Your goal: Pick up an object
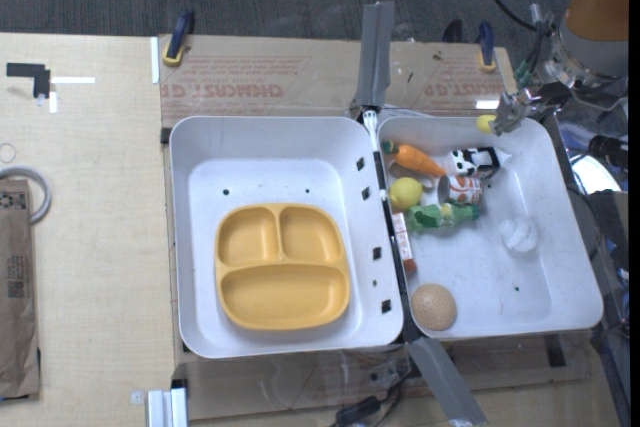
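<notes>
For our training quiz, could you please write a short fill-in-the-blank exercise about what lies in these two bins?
1. The yellow divided plate lies in the ____ bin.
2. The toy carrot is coloured ____.
3. The round tan ball lies near the right bin's ____ edge.
4. The gripper is above the right bin's ____ edge.

Missing words: left; orange; front; back

You see the gripper (512,107) at the right bin's (560,310) far rim, touching a small yellow object (485,124). In that bin lie a carrot (418,158), a yellow ball (405,192), a black-and-white toy (472,160) and a tan ball (434,306). The left bin (190,215) holds a yellow divided plate (283,265).
</notes>
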You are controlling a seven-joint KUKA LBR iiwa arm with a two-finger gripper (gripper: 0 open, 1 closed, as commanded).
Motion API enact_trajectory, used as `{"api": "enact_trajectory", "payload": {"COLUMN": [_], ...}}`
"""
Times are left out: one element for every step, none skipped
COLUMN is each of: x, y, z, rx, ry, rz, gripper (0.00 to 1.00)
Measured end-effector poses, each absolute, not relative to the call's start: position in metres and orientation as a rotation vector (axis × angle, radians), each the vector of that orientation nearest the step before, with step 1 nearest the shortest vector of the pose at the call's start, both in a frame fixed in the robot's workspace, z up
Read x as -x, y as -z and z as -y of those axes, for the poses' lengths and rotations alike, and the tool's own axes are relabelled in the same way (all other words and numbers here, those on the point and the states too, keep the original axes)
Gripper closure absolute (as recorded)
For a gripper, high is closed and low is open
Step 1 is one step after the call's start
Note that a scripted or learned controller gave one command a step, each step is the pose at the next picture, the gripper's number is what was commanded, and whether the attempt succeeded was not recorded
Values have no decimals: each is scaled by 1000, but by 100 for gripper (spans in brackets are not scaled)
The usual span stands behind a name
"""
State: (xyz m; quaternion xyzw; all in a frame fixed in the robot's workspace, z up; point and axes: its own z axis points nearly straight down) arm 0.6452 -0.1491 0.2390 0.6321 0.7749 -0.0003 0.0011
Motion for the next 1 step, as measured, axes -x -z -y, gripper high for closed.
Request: {"api": "enact_trajectory", "payload": {"x": [-645], "y": [-239], "z": [149], "rx": [-1985], "ry": [2], "rz": [-2432], "gripper": [0]}}
